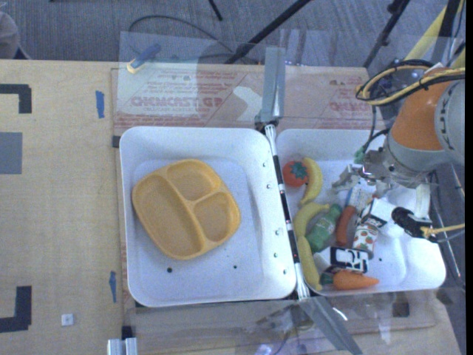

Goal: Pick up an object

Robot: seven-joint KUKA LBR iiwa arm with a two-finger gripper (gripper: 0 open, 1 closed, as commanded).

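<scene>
Two bananas (313, 177), one tomato (295, 173), one carrot (353, 279); hand (362, 180) grip unclear.

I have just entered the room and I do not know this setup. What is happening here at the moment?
A grey robot arm with an orange band reaches in from the right, its gripper above the right bin. That bin holds toy food: a tomato, bananas, a carrot and small cartons. Nothing can be seen between its fingers yet. The left bin holds a yellow divided plate.
</scene>
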